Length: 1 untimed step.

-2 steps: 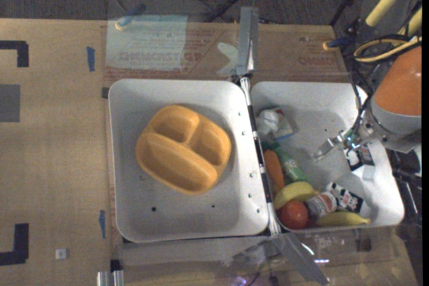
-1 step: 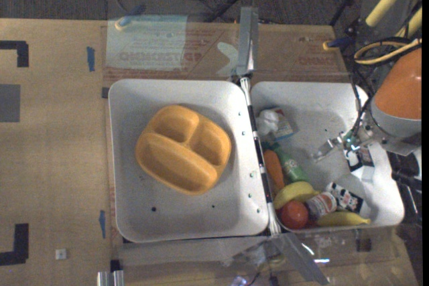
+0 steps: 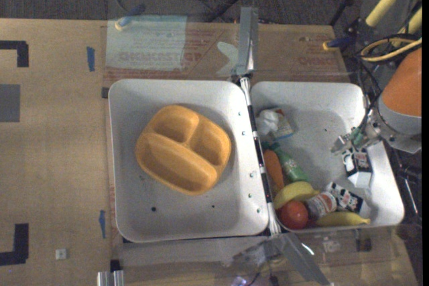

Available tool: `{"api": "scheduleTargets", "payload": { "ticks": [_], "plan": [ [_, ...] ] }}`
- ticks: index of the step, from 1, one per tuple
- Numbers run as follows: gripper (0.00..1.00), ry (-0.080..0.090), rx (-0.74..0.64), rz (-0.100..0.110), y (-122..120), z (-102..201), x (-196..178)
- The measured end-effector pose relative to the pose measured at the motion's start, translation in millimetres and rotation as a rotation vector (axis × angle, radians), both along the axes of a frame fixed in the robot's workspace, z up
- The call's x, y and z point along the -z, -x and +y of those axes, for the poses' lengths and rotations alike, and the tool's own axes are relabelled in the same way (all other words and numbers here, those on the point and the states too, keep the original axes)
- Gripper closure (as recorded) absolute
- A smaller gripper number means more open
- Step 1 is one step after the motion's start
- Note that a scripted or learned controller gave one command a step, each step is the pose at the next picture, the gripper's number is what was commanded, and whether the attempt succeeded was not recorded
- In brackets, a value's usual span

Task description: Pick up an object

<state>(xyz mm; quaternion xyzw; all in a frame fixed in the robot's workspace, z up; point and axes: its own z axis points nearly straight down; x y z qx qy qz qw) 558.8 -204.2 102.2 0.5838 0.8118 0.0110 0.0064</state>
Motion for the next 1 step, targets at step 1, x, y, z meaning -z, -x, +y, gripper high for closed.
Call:
{"api": "scheduleTargets", "payload": {
  "ticks": [1],
  "plan": [
    [1.00, 0.016, -0.151, 0.015, 28.3, -19.5, -201.2]
  ]
}}
